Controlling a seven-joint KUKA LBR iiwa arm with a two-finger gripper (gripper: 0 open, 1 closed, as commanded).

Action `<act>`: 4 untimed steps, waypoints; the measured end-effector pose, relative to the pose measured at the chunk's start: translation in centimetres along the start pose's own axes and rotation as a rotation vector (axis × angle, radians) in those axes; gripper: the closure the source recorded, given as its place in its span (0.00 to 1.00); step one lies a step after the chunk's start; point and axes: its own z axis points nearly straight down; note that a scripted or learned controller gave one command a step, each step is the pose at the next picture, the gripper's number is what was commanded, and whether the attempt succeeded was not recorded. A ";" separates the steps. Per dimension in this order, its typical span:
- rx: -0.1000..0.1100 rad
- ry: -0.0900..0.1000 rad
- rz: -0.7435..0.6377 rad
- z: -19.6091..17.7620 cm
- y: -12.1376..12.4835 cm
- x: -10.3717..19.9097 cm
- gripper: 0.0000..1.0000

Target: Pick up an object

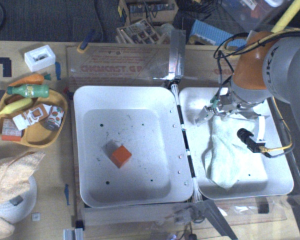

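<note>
Pincer (221, 106) hangs over the cloth (225, 154) in the right bin (280, 184); whether its grip is spread I cannot tell. Reaching step, I judge: next, descend and pinch a fold.

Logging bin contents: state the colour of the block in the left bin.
Orange block, clearest in the camera view.

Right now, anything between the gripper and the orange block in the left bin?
Yes: the rims where the two bins meet. The gripper is over the white cloth in the right bin; the orange block lies alone on the left bin's floor.
</note>
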 end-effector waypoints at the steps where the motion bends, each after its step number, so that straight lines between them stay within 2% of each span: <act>1: -0.005 -0.004 0.103 -1.8 -3.5 -10.7 0.00; 2: -0.007 -0.004 0.102 1.7 2.7 -7.3 0.00; 3: -0.006 -0.001 0.031 1.6 0.5 -1.1 0.00; 4: -0.005 -0.003 0.229 -5.0 1.9 -2.7 0.00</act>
